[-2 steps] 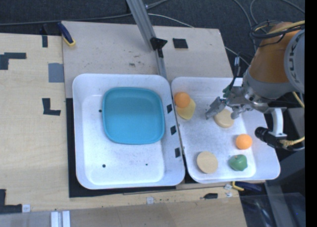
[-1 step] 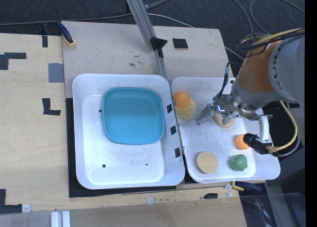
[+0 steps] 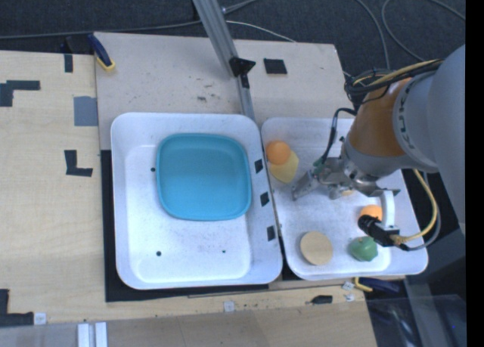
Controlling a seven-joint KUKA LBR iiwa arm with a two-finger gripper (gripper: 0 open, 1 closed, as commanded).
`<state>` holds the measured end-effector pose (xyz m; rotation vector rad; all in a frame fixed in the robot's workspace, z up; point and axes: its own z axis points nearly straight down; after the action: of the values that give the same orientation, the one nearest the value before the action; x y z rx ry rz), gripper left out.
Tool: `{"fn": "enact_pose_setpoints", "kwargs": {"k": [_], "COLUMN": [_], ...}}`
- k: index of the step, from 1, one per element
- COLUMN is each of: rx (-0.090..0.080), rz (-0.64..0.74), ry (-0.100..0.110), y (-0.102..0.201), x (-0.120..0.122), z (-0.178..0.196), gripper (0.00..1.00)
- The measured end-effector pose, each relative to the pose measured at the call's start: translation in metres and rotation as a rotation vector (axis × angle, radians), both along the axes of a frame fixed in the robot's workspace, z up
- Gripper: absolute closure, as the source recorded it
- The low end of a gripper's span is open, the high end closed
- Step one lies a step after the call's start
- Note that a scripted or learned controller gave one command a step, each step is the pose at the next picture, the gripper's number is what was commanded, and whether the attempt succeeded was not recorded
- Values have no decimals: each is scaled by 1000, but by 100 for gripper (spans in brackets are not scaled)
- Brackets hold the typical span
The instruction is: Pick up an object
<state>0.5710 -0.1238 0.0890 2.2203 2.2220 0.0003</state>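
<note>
Objects in right bin [image 3: 299,130], gripper [image 3: 306,186] above them.
An orange ball [image 3: 280,153], tan disc [image 3: 315,247], green piece [image 3: 364,249] and small orange piece [image 3: 370,212] lie apart; finger state cannot be determined. Blue plate [image 3: 203,176] occupies the left bin [image 3: 136,262].

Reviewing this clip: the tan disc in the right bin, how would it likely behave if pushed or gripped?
The tan disc lies flat and looks low, so a push would probably slide it rather than roll or tip it. Its thin profile may give the end effector little edge to catch. It looks rigid, likely light. The green object sits close beside it and could get nudged.
</note>
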Motion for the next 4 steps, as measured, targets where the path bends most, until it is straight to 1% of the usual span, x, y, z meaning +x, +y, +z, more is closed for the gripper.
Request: {"fn": "enact_pose_setpoints", "kwargs": {"k": [1, 2, 4], "rx": [-1, 0, 0], "rz": [0, 0, -1], "ry": [-2, -4, -2], "y": [-1, 5, 7], "x": [1, -6, -5], "z": [12, 67, 143], "gripper": [100, 100, 100]}}
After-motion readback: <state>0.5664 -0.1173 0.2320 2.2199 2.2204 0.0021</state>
